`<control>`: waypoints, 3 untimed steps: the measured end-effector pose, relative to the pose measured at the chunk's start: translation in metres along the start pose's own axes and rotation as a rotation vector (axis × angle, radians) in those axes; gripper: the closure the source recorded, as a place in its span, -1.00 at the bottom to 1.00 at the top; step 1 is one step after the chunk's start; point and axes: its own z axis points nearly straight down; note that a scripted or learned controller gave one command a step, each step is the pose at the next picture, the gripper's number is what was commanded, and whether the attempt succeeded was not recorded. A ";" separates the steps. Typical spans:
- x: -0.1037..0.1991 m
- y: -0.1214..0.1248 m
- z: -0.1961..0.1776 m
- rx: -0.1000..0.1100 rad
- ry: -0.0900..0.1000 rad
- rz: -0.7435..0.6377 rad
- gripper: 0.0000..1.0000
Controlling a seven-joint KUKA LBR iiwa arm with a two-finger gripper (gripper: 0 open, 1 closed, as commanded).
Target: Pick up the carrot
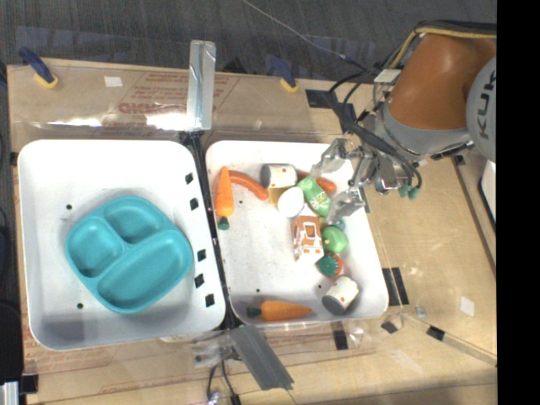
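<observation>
Three carrot-like pieces lie in the right bin (253,260). An orange carrot (224,196) with a green tip lies along the left wall. A darker orange one (250,185) slants beside it. A third carrot (283,311) rests flat near the front wall. My gripper (340,180) hangs over the bin's back right part. It is open, with one finger near the back wall and the other lower down. A green and white toy (316,196) sits just left of the fingers, and nothing is held between them.
Beside the carrots lie a white cup (278,175), a white egg shape (291,201), an orange and white box (308,236), a green ball (336,240) and a white cup (340,294). The left bin (51,310) holds a teal divided plate (128,251).
</observation>
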 end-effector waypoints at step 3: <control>0.006 0.056 -0.067 0.001 -0.007 -0.357 -1.00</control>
